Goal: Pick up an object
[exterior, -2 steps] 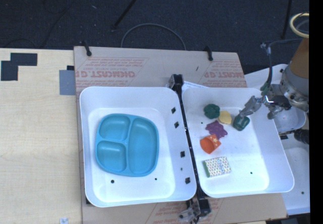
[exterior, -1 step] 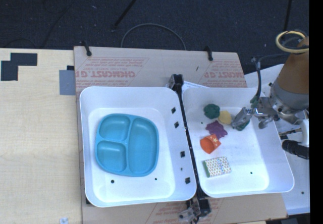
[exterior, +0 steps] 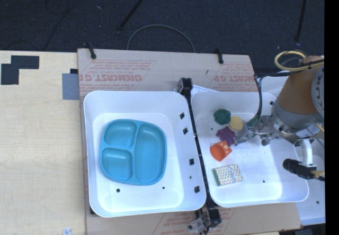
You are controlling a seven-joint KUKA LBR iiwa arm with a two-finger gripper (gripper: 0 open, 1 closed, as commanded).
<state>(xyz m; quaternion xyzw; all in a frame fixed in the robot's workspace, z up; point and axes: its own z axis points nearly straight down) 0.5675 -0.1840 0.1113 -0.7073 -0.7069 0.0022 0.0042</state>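
A fixed overhead view is given of a bench bearing two shallow white plastic bins side by side. In the left bin point(exterior: 95, 123) a light blue plastic plate divided into three compartments point(exterior: 134, 151) is laid flat near the middle. The right bin point(exterior: 265, 186) is set just beside it, and a small cluster of objects is gathered in its left half. A dark green rounded lump point(exterior: 222, 116) is seen at the top of the cluster, with a small yellow rounded piece point(exterior: 236, 123) touching it on the right. Below these a purple, irregular toy shape point(exterior: 226, 135) is placed, and just under it an orange-red chunky piece point(exterior: 220, 151). A small flat card or packet with a pale patterned face and green edge point(exterior: 228, 174) is set lowest, apart from the others.

From the right, the grey arm with its orange band point(exterior: 299, 96) is extended low into the right bin. The two-finger gripper point(exterior: 249, 134) is positioned just beside the purple shape and the yellow piece; nothing is seen between its fingers, and how far they are parted cannot be told.

The reach toward an object appears to be in hand, with no grasp yet made. A closing on one item, likely the purple shape, and a lift would be called for next.
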